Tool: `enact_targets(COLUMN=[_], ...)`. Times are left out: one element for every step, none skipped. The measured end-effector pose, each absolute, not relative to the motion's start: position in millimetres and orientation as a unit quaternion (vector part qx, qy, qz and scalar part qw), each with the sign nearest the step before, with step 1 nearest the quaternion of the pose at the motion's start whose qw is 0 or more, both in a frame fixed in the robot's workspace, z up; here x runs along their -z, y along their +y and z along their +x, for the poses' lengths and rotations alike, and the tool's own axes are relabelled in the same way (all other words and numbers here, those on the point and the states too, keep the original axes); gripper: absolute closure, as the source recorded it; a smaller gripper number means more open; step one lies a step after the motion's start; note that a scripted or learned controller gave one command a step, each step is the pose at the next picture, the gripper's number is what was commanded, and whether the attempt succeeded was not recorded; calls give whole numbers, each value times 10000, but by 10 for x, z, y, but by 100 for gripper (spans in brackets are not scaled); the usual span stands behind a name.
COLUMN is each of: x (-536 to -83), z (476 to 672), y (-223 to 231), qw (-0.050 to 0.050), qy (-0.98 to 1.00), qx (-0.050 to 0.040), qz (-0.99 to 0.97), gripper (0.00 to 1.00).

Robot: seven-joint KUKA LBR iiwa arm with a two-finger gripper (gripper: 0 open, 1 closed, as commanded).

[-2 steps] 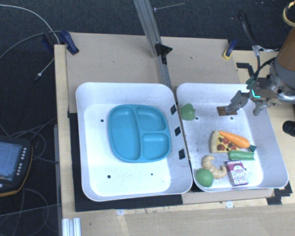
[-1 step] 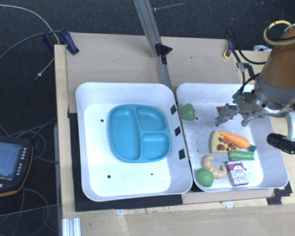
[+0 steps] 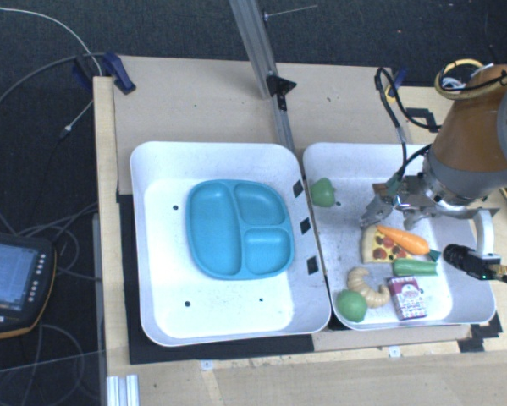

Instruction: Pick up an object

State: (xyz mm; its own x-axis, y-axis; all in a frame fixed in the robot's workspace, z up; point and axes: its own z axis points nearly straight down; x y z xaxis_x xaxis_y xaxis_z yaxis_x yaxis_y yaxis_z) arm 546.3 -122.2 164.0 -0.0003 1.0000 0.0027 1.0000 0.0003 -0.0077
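Two white bins lie side by side; my gripper (image 3: 394,211) hangs in the right bin (image 3: 346,163), fingers spread, holding nothing. Just at its 5 o'clock lies the carrot (image 3: 403,239). At its 9 o'clock, apart, sits a green ball (image 3: 322,193).

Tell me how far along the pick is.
Nothing looks lifted yet. The gripper sits low in the right bin, just above the carrot and pizza slice. Left: closing on an item and raising it. The blue tray holds nothing.
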Motion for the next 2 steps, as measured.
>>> enact_targets(x=[-1144, -1288], z=[5544, 5561], y=[-1178, -1181], qw=[39, 8], qy=[-7074, -7076], qx=[-17, 7], qz=[-7068, -7066], gripper=[0, 100])
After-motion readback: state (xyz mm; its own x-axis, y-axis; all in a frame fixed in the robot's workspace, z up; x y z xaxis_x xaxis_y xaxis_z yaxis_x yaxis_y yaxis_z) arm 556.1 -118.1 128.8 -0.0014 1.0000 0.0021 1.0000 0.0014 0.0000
